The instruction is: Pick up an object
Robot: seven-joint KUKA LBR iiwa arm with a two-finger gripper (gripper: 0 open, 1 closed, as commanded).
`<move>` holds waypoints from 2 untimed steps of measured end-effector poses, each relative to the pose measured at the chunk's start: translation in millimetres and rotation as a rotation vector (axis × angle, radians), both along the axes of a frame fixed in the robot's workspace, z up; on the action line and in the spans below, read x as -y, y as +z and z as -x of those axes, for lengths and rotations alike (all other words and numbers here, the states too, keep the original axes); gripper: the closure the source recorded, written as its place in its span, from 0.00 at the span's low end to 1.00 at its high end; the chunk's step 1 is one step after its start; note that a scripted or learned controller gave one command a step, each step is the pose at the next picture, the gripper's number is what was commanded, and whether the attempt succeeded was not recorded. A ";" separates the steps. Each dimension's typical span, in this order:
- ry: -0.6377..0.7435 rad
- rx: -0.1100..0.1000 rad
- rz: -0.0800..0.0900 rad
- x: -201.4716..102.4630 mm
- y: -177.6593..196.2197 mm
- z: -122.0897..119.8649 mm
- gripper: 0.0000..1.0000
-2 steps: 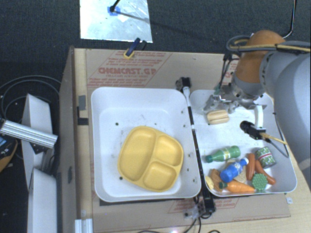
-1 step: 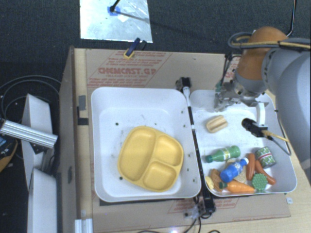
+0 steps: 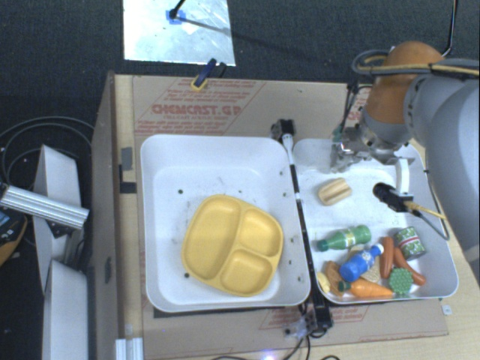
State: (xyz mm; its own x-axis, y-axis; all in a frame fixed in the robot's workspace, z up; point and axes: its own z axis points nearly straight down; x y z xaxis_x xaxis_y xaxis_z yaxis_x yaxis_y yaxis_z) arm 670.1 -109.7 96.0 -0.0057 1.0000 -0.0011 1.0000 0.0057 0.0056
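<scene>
**Claw over the far corner of the right bin, bread roll lying just nearer**

The grey arm (image 3: 442,118) reaches in from the right. Its claw (image 3: 343,156) is over the far-left corner of the right bin (image 3: 444,280). From this slanted view I cannot tell whether the claw is spread or pressed together.

A tan bread roll (image 3: 334,192) lies on the bin floor just to the near side of the claw and apart from it, close to the bin's left wall.

The other objects are crowded into the near part of the same bin:
- A green bottle (image 3: 343,239) lies on its side, pointing left and right.
- A blue bottle (image 3: 359,263) lies tilted just nearer than the green one.
- An orange carrot (image 3: 371,289) lies along the near wall.
- A small green can (image 3: 409,241) sits to the right of the bottles.
- Between the can and the bottles are more small toy foods, too tightly packed to tell apart.

In the left bin (image 3: 161,201) there is a yellow divided plate (image 3: 232,244) with three compartments, set a little askew toward the near side.

Both bins rest on a cardboard sheet (image 3: 195,109) with red lettering that covers the desk.
</scene>
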 end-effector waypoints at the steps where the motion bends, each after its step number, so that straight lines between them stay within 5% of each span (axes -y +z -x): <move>1: -0.004 -0.006 -0.001 -20.0 -12.1 55.5 0.00; 2: -0.007 -0.005 0.001 28.0 -11.6 156.0 0.00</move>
State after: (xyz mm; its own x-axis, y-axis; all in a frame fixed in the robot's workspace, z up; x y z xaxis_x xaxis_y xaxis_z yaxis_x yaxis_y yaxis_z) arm 514.2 -137.7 84.4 0.0009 1.0000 -0.0019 1.0000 -0.0009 0.0009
